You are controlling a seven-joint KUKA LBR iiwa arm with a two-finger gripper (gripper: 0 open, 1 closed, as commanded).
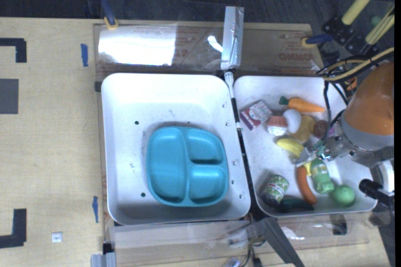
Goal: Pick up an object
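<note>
The right bin [250, 153] holds several toy foods. Among them are an orange carrot [305, 105], a white egg-like piece [292, 119] and a yellow banana [289, 145]. Nearer the front lie a green-labelled can [274, 187], an orange stick [304, 185], a green bottle [323, 180] and a green ball [343, 195]. My gripper [316, 153] hangs low over the middle of this pile, just right of the banana and above the green bottle. The wrist hides what lies directly beneath it.
The left bin [125, 103] carries a blue divided tray [187, 164]. A red-and-white packet [256, 113] lies at the right bin's back left, and a dark green piece [291, 203] sits by its front wall. The arm's orange band [376, 109] rises over the right rim.
</note>
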